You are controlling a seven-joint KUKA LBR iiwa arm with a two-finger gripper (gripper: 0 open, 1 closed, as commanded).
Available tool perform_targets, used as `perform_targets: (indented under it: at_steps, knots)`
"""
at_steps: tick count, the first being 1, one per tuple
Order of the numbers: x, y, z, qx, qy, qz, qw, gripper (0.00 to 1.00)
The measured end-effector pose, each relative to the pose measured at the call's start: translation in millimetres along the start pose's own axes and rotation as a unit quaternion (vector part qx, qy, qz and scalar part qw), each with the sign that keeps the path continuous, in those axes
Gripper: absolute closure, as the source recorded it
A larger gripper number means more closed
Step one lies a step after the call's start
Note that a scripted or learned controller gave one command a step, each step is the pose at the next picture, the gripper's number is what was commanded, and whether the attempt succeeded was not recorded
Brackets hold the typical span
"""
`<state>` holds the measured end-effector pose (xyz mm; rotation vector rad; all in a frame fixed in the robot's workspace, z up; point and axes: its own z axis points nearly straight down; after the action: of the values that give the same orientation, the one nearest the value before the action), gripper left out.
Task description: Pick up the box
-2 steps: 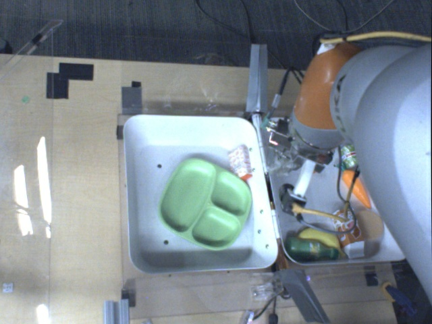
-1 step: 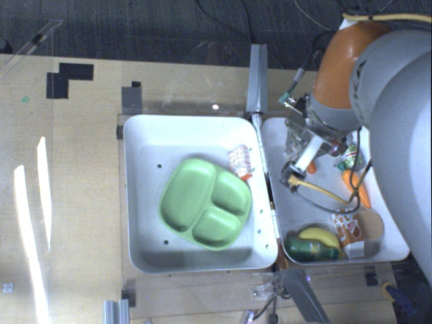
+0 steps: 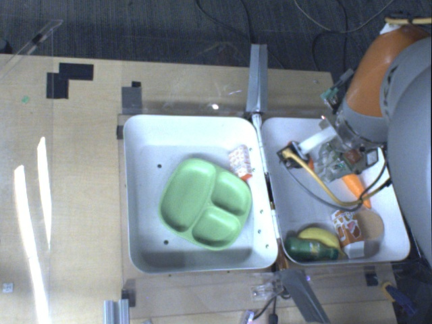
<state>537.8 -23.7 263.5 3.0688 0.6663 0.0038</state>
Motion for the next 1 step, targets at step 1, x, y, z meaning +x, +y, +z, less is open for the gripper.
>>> perform_targets:
  at_steps: [1]
  knots:
    - [-72.4, 39.2, -70.6, -0.001, 0.002, 0.062, 0.9981, 1.00]
